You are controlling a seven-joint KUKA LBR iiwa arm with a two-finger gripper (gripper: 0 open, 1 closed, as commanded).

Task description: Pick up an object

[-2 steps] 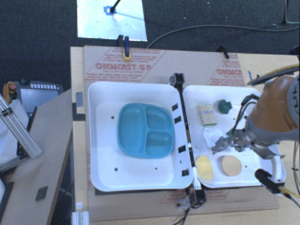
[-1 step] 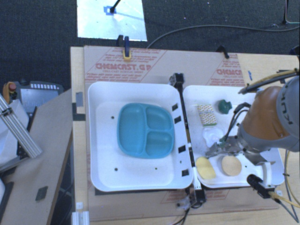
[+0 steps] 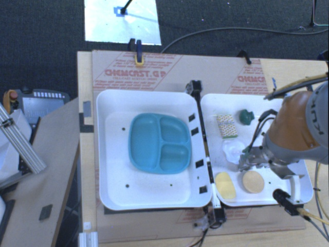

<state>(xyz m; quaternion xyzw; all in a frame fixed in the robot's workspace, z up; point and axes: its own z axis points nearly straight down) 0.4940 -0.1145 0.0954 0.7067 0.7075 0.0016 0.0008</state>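
- My jaws (image 3: 245, 161) hover in the right bin (image 3: 298, 189); open or closed, I cannot tell.
- The clear plastic piece (image 3: 232, 149), just beside them, looks light, slippery and crushable; best taken by its edges.

Single fixed camera, mounted above the bench (image 3: 169, 66), looking down at a slant. Far edge of bench lies toward top of frame, near edge at bottom. Both white bins sit mid-frame: left bin (image 3: 110, 138), right bin (image 3: 213, 104). Moderate distance; dark floor visible beyond. Arm (image 3: 300, 125) enters from frame right.
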